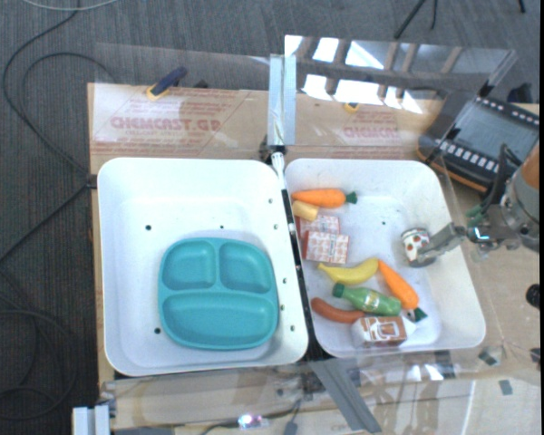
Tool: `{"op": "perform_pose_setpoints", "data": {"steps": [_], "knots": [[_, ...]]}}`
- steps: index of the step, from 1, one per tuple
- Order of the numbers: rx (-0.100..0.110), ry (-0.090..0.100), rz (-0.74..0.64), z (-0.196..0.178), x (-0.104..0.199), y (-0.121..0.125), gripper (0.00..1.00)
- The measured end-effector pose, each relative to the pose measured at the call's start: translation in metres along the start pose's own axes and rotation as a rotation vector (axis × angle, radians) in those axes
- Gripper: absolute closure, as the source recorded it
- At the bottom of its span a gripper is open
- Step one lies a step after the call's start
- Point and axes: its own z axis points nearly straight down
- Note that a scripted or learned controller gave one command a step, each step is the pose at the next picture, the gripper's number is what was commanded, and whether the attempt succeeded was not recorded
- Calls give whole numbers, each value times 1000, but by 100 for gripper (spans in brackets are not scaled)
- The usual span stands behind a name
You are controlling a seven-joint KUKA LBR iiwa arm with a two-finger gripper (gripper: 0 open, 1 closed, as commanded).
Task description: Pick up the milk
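The right bin (453, 320) holds a heap of toy food. A small brown-and-white carton (381, 331), which looks like the milk, lies on its side near the bin's front edge. Two red-and-white patterned boxes (325, 240) sit further back, near the divider between the bins. My gripper (432, 247) reaches in over the bin's right rim and hangs low by a small round white-and-red object (414, 240). It is well right of and behind the carton, and apart from it.
Around the carton lie a brown sausage (334, 311), a green bottle (367, 298), a banana (349, 271) and an orange carrot (399, 284). Another carrot (320, 198) lies at the back. The left bin (127, 198) holds a teal divided plate (219, 294).
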Motion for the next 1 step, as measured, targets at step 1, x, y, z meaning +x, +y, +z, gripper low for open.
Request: {"op": "perform_pose_setpoints", "data": {"steps": [1], "knots": [[2, 1, 194, 68, 35, 54, 0]]}}
